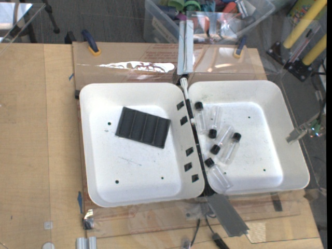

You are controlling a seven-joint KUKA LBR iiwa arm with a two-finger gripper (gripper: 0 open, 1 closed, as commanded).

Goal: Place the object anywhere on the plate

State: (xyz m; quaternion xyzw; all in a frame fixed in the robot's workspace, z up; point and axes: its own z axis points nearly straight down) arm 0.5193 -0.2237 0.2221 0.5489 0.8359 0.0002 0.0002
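Black plate in the left bin, capped vials in the right bin, none on the plate.

I see the black ribbed plate (143, 127) lying flat and slightly skewed in the upper middle of the left bin (98, 185). The clear vials (226, 144) with black caps are loose in a cluster in the right bin (290, 175), on its left half near the shared rim, well apart from the plate. One vial (217, 174) lies at the bin's lower left slope, another (200, 112) up near the top of the divide. Small black tabs (189, 151) run down the seam between the bins. Claw state: I cannot tell from this view. Behind the bins is a clear tub (155, 9) of coloured toys, and a blue clamp (92, 43) sits on the bench (31, 139).
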